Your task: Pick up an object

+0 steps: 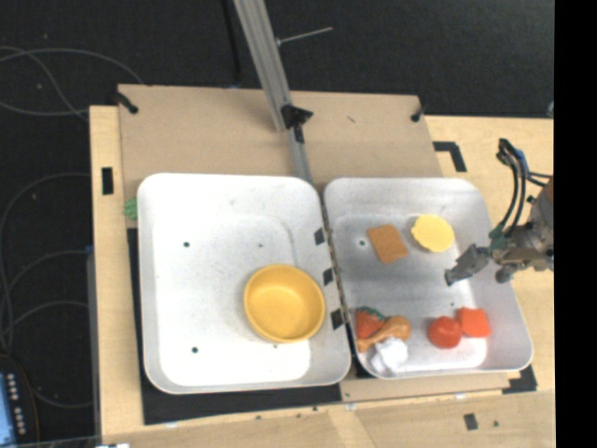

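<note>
The right bin [373,203] holds several small objects. At its back lie a tan square piece [386,244] and a yellow round disc [433,233]. Near its front are a red rounded object [445,332] touching an orange block [475,322], and at the front left a red and orange toy [371,324] beside a white lump [392,354]. My gripper [485,269] hangs over the bin's right side, just right of the yellow disc and above the red and orange pieces. Its fingers [463,267] stand apart, open, with nothing between them.
A yellow bowl [284,303] sits in the left bin [187,250], close to the divider between the bins. A slanted metal post [266,54] rises behind the bins. Cables [511,180] hang by the arm at the right edge.
</note>
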You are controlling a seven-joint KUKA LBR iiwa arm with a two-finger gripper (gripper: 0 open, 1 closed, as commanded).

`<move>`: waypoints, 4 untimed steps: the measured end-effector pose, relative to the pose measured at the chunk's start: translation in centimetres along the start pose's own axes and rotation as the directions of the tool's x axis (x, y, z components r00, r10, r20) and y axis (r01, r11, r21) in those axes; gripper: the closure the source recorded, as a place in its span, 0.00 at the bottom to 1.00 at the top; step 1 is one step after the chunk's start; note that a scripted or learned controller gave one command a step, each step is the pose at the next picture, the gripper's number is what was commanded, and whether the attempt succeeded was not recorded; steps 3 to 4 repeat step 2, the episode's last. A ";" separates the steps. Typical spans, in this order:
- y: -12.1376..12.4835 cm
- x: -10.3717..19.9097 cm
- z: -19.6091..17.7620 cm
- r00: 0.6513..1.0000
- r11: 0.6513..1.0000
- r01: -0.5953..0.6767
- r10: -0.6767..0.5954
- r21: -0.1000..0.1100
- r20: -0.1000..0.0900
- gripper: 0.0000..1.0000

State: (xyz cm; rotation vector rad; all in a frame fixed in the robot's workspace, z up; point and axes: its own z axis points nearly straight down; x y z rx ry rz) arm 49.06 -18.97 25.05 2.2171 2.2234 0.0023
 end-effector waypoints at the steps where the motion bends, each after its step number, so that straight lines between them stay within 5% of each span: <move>1: 0.0 0.0 0.0 1.000 1.000 -0.001 0.001 0.000 0.000 0.00; 2: 0.0 0.2 6.3 1.000 1.000 -0.003 0.003 0.007 0.000 0.00; 4: 0.0 0.2 6.3 1.000 1.000 -0.003 0.003 0.007 0.000 0.00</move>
